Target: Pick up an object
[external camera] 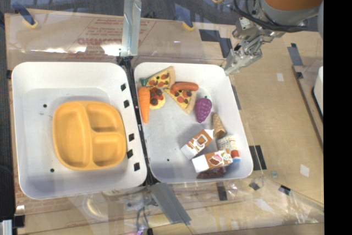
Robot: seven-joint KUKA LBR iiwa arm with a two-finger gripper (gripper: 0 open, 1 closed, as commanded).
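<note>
Two shallow white bins sit side by side on the tabletop (275, 118). The left bin (27, 118) holds one smooth yellow plastic tray (88, 134) with three compartments. The right bin (165, 157) holds toy food: two pizza wedges (160, 78), one carrot (144, 104), one sausage (185, 86), one purple grape bunch (203, 109), and small cartons (199, 143) at lower right. Its centre-left floor lies bare. The pincer (234, 63) hangs at the bin's upper right corner, holding nothing; whether it is wide or narrow cannot be told.
</note>
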